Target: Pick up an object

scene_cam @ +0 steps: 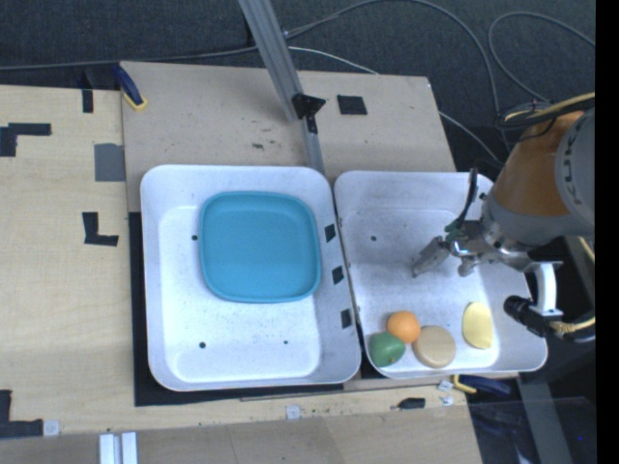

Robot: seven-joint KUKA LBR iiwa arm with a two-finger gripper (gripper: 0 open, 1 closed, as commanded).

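In the right bin, several small objects lie along the front edge: a green one, an orange ball, a tan round piece and a yellow piece. My gripper hovers over the middle of this bin, behind those objects, with its fingers spread apart and nothing between them. One finger points left and the other points toward the yellow piece.
The left bin holds a blue square plate. A grey metal pole slants in from the top toward the seam between the bins. Cables run across the dark floor at the top right.
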